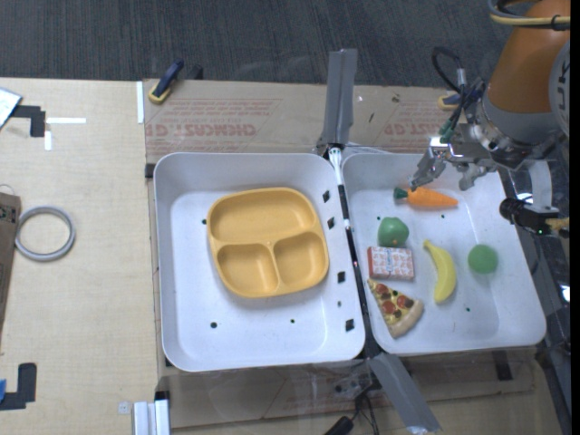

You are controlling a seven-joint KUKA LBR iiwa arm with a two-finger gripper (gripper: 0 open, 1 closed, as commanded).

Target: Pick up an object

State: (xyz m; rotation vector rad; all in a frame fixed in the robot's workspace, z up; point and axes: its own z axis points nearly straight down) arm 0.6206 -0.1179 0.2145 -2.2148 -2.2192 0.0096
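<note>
I've got the toy carrot (431, 199) lying flat near the back wall of the right bin (517, 329), orange body pointing right, its green top at the left end. The hand (446, 165) hangs just above and behind it, at the bin's back rim. I can't tell whether its fingers are spread or closed: they blur into cables and dark metal, and nothing shows between them, so the carrot looks to be resting on the bin floor.

In front of the carrot sits a green apple-like fruit (393, 232), then a small pink-and-white box (391, 263) just beside it, and a pizza slice (396, 306) toward the front. A banana (441, 271) lies to their right, and a green ball (483, 259) sits apart near the right wall.

The arm (531, 57), orange above the wrist, is cut off at the top right corner.

The left bin (177, 270) holds a yellow divided plate (268, 240). Out on the desk (72, 315) lies a tape roll (43, 233); a dark item at the far left edge is cropped and unreadable.
</note>
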